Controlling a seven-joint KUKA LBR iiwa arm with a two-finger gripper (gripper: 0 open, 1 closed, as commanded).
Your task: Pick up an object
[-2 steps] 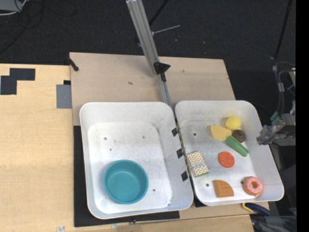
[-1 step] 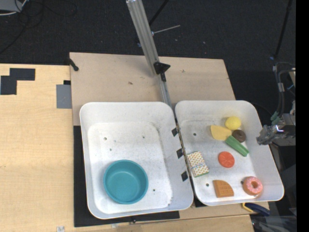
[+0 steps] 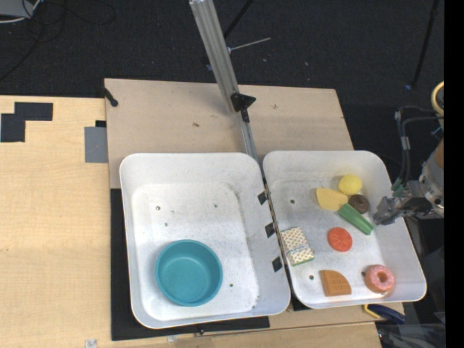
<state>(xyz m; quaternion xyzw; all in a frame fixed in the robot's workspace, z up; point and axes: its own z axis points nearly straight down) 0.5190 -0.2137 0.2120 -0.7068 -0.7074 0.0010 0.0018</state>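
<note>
A pale plywood board (image 3: 290,122) serves as the bench top, and everything else sits around it. Behind it the floor (image 3: 130,27) is dark, almost black, with thin cables (image 3: 22,9) trailing across its far left corner. A slanted aluminium rail (image 3: 214,46) rises from the board's middle toward the back. To the board's left lies a light wood-grain surface (image 3: 51,223) marked with black and grey squares. A black mat (image 3: 119,325) edges the board's near side.
</note>
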